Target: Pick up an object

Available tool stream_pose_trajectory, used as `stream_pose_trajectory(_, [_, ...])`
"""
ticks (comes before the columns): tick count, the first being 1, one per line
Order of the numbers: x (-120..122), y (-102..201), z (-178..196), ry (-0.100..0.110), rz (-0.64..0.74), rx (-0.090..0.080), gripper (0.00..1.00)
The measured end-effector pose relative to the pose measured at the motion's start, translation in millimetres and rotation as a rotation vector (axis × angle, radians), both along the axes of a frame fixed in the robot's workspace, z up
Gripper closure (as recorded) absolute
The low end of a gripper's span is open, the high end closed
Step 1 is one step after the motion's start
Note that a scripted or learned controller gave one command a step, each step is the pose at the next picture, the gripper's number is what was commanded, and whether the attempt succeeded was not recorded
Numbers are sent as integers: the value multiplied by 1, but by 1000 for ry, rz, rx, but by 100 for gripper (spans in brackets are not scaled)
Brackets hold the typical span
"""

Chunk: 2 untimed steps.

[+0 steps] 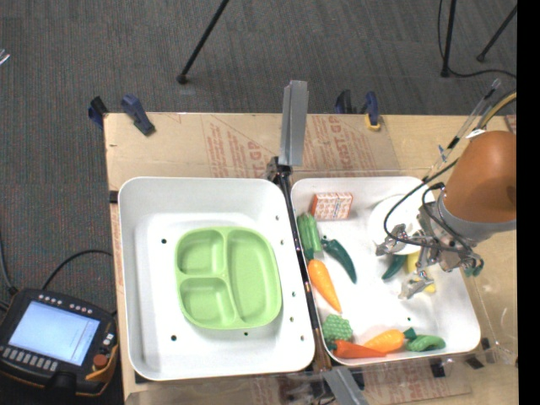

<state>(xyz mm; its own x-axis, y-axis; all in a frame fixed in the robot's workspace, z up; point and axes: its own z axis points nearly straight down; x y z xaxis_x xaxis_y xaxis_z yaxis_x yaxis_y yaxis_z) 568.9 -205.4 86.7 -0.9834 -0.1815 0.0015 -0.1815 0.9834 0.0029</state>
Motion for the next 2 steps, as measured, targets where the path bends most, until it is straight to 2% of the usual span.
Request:
stream_pose_trajectory(1, [3,33,1,-3,17,1,0])
stream_pose_trajectory(2, [5,34,11,-5,21,2,100])
